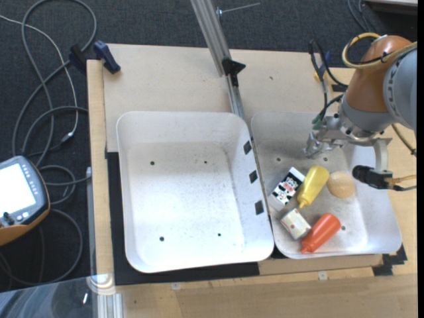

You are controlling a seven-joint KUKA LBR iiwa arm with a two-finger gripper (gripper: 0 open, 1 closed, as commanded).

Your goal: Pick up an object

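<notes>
Grey arm (387,85) partly cut off at right; jaws' state above the right bin (377,234) cannot be told.

We see a grey arm (404,85) w/ an orange band (371,78) above the wrist. Yellow and black cables (361,45) loop round it.

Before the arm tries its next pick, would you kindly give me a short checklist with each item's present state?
1. Objects within the right bin: ok.
2. Claw over that bin: ok.
3. Claw carrying nothing: cannot tell.
4. Claw clear of the objects: ok, it sits above the yellow bottle.
5. An isolated target: not ok; yellow bottle touches the printed box, orange bottle touches the white block.
</notes>
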